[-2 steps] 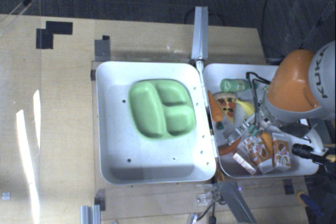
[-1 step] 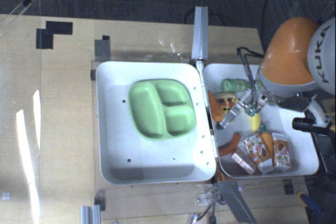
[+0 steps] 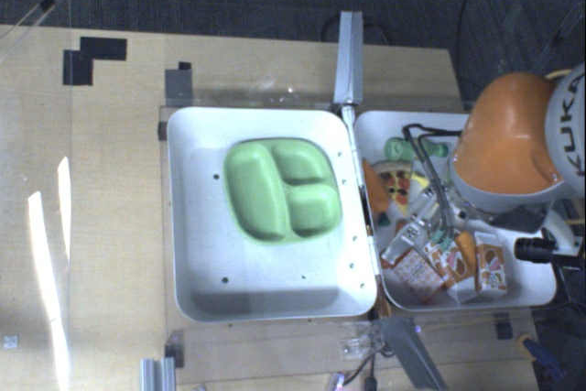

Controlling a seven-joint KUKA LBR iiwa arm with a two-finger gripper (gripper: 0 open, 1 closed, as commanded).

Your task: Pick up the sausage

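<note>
In the right bin [image 3: 548, 293], an orange-brown elongated item [image 3: 374, 183] that looks like the sausage lies along the left wall, partly under other toy food. My gripper [image 3: 419, 229] hangs low over the middle of that bin, just right of and below the sausage, among several items. Nothing shows as held in it. The grey arm with its orange band [image 3: 508, 137] reaches in from the right and hides much of the bin.
The left bin [image 3: 197, 284] holds a green divided plate [image 3: 282, 188]. Around the gripper lie a green item [image 3: 399, 148], a pizza-like piece [image 3: 396, 183] and several printed packets [image 3: 455, 266]. A metal divider post [image 3: 349, 59] stands between the bins.
</note>
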